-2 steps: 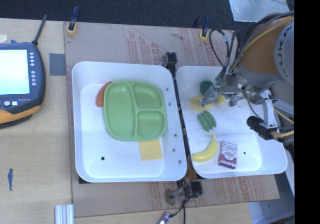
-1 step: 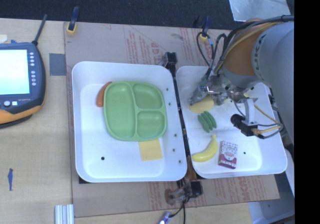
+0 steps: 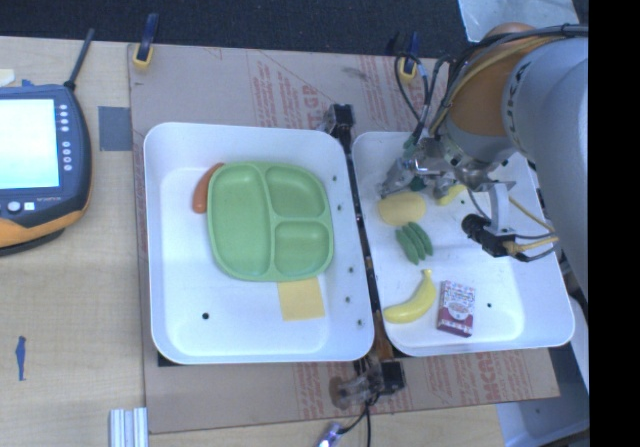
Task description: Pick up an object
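Reaching into the right bin from the right, the arm hangs its tool low over the bin's upper left corner, just above a pale yellow lemon-like fruit. This looks like the approach or closing step of a pick, with the lemon as the likeliest target. How wide the tool stands cannot be told: cables and the wrist crowd it, and nothing can be seen held in it. The next move would call for a short drop onto the lemon, then a firm close before lifting.

The arm's grey body and orange band lean in over the bin's upper right, wrist pointing down and toward the left.

Other candidates lie nearby: a green pepper-like piece just below the lemon, a banana lower, and a small red box beside it.
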`<move>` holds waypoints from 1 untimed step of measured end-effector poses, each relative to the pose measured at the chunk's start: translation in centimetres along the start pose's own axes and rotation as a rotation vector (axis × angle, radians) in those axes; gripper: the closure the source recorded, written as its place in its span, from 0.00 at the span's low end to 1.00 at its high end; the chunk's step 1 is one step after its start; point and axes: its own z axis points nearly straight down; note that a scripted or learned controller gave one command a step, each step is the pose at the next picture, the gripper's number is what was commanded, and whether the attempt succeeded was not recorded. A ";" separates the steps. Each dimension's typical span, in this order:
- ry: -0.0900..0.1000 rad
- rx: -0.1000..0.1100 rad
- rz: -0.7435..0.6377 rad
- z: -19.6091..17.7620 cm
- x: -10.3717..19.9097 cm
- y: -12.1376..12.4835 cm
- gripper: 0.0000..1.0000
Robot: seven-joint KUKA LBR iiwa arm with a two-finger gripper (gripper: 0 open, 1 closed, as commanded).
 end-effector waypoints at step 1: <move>-0.001 0.004 0.001 0.1 -0.3 -7.3 0.00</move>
